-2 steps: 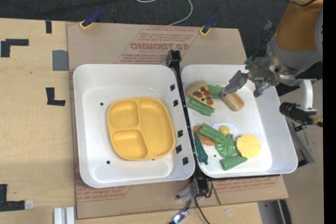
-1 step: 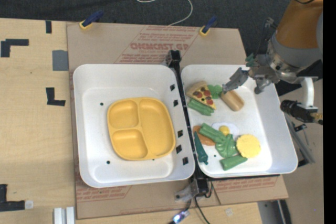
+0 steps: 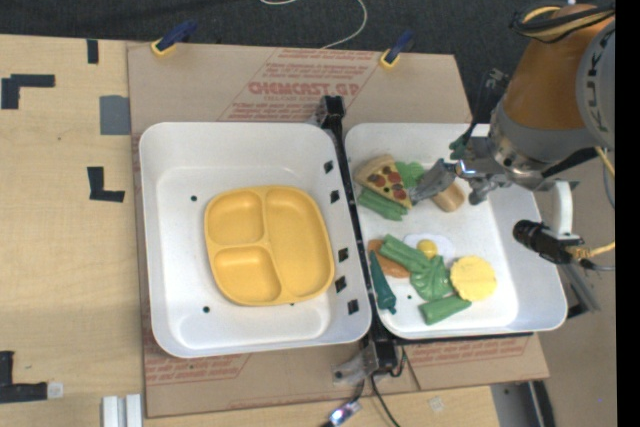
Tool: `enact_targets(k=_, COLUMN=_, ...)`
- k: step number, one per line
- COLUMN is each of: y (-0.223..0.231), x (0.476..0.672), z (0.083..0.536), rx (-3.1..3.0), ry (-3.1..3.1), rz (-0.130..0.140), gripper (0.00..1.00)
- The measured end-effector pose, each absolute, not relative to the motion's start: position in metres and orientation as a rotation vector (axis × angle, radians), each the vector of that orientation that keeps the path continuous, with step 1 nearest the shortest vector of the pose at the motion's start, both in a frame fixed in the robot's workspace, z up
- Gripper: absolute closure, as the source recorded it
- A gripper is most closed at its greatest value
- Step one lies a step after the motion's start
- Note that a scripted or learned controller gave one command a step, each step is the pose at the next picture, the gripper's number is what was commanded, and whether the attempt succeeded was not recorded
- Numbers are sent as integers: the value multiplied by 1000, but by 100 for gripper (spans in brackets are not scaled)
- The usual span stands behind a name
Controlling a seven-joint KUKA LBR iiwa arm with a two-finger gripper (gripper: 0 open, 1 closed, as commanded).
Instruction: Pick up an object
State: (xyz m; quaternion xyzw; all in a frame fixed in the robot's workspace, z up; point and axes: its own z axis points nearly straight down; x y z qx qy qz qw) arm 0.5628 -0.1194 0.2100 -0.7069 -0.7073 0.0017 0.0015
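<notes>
Toy food [image 3: 425, 265] in right bin [image 3: 530, 305]

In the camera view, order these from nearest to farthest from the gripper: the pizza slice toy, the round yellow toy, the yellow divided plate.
Measured from the gripper, over the right bin:
1. Pizza slice toy, just to its left in the right bin's upper part.
2. Round yellow toy, below it near the right bin's lower edge.
3. Yellow divided plate, far left in the left bin.
</notes>
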Motion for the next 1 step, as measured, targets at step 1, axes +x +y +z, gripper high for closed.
enact_targets(k=1, y=-119, x=561, z=145, rx=-2217, ry=-2218, rz=8, gripper=0)
